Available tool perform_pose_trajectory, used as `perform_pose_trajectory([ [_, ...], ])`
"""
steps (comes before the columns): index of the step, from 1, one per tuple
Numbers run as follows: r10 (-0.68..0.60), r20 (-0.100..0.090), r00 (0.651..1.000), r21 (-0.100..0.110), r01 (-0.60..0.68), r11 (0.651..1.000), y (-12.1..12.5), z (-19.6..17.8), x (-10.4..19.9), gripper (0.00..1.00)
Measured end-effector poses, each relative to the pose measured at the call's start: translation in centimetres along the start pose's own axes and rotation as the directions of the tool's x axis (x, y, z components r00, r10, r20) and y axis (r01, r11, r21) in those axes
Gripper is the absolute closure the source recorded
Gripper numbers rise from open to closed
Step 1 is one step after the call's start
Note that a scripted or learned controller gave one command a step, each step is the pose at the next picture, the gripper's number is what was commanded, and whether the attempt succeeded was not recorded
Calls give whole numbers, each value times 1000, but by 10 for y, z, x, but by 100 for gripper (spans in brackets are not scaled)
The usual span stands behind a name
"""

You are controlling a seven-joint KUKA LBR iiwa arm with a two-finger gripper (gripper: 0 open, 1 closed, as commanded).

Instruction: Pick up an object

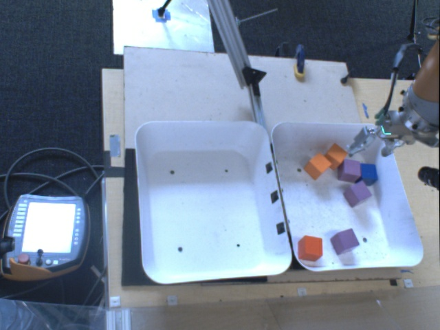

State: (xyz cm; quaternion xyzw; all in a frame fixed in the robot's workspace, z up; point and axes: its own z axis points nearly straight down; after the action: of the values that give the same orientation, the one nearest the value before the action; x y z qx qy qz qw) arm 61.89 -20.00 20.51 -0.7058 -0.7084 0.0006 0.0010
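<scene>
The grey KUKA arm [427, 91] at three o'clock carries an orange band above a silvery metal wrist. A thin black cable [397, 67] loops along it, toward twelve. Its pale two-finger gripper [364, 139] is slim and metallic.

Bright, even light (bins [206, 133] nearly glaring)

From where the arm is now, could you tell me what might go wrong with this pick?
1. The orange, purple and blue blocks under the gripper sit tightly packed, so a neighbour could get nudged or jam the jaws.
2. The gripper hovers near the right bin's far rim, so it might clip it.
</scene>
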Motion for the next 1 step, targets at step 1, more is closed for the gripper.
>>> perform_pose_trajectory([
  [1,-2,2,1000,-4,2,1000,1,-3,0,0],
])
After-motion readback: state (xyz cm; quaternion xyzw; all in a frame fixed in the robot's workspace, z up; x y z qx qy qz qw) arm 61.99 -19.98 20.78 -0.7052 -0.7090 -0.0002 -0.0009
